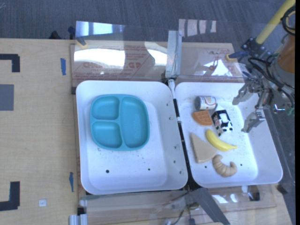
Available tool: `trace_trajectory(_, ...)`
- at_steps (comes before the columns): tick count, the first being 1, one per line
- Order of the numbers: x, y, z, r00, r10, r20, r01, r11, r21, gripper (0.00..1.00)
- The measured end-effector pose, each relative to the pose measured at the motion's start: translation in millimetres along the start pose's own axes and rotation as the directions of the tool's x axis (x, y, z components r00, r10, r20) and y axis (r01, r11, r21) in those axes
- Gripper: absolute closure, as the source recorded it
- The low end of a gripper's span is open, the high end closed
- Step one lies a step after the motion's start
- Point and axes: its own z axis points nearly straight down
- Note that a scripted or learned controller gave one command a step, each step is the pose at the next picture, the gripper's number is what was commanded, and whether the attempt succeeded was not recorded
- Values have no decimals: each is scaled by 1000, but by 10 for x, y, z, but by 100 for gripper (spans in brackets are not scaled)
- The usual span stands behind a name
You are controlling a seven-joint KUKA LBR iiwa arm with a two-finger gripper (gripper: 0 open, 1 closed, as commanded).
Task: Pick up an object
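Right now your gripper (251, 108) hangs over the right-hand side of the right bin (269, 165), reaching in from the right edge of the view. Its two fingers are spread well apart, one ending near the bin's upper right area and the other lower down, and you can see nothing between them, only bare white bin floor.

You'll find the loose items clustered in the left and middle part of that same bin. A small can (206, 102) lies on its side near the top, and just below it sits an orange waffle-like piece (203, 117). Beside that, to the right, is a black-and-white toy (221, 121); what it is exactly you cannot tell at this size. It is the item nearest the gripper, yet apart from the fingers. A banana (219, 141) lies slantwise beneath the toy, its left part resting against a tan wedge of bread (202, 148). A croissant (224, 166) lies below both, near the front of the bin.

Over in the left bin (85, 172) you have a blue divided plate (120, 122) with three compartments, sitting flat toward the upper middle.
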Motion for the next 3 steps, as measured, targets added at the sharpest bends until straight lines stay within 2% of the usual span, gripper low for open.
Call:
trace_trajectory(1,475,-119,1288,992,129,-13,-129,992,-2,0)
trace_trajectory(2,18,485,1570,969,248,16,-248,969,-2,0)
trace_trajectory(3,-8,484,1442,968,248,26,-248,969,-3,100)
